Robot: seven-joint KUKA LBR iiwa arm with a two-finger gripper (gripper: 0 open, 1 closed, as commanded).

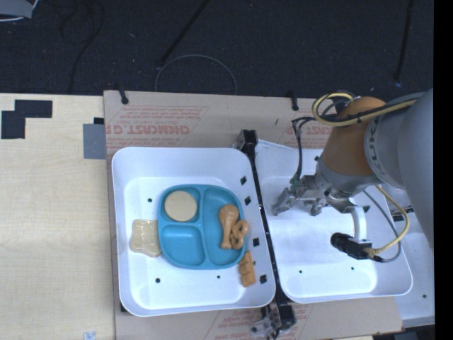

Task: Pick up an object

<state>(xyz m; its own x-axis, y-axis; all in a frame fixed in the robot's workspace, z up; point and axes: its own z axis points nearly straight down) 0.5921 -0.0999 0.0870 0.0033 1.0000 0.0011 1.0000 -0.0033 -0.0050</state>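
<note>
From the overhead camera, the worry I have is that the arm [375, 147] is hanging over the right bin [333, 289], while everything worth picking sits in the left bin [134, 168], well apart from it across the black divider [258, 218] between the two. If the gripper [301, 200] drops where it is, I judge it closes on bare white floor and comes up with nothing. It also sits close to that divider, so a crossing made low could clip the rim. The things themselves look awkward: a blue sectioned tray [195, 243] lies mid-bin, with a round tan disc [180, 205] in its compartment at 10 o'clock and a knobbly tan piece [232, 227] in the one at 3 o'clock; a pale block [145, 237] touches the tray's edge at 9 o'clock, and a small orange-brown piece [246, 268] lies just outside at 5 o'clock, near the wall. A grab at the food could catch the tray lip instead. The arm reaches in from 3 o'clock, its orange band high, wrist bent down and pointing toward 9 o'clock, cables looping beside it. Whether the gripper is spread or closed I cannot tell; nothing visible is held.
</note>
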